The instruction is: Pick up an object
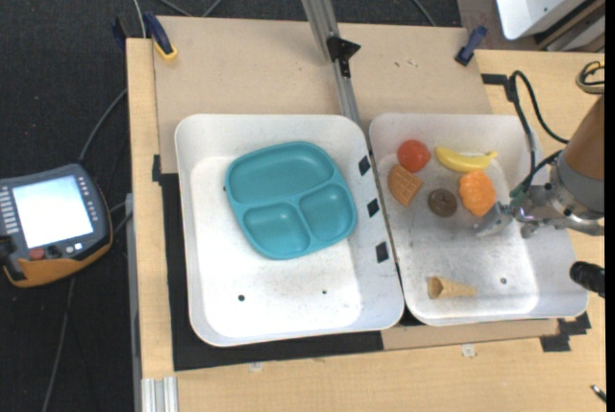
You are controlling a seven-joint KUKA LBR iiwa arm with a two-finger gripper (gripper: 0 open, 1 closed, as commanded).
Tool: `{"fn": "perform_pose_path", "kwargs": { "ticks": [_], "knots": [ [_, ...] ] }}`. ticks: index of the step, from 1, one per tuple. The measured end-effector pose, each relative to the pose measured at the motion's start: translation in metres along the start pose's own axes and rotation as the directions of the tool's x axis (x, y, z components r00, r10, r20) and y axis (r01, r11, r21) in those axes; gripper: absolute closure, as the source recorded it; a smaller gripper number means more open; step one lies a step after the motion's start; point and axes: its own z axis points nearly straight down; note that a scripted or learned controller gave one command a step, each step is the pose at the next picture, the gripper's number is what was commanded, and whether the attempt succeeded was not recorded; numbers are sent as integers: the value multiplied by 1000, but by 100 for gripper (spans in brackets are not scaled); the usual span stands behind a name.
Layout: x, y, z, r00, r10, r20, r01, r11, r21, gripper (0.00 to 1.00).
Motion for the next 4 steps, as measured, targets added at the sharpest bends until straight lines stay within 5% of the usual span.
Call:
{"fn": "perform_pose_path", "kwargs": {
  "ticks": [1, 2, 4],
  "knots": [
    [0, 1, 42, 1000, -1, 1, 1, 1000, -5, 0],
    [-1, 3, 29, 1000, 0, 7, 0, 1000, -12, 100],
    [6, 0, -87, 1000, -2, 4, 2, 1000, -11, 100]
  ]
}}
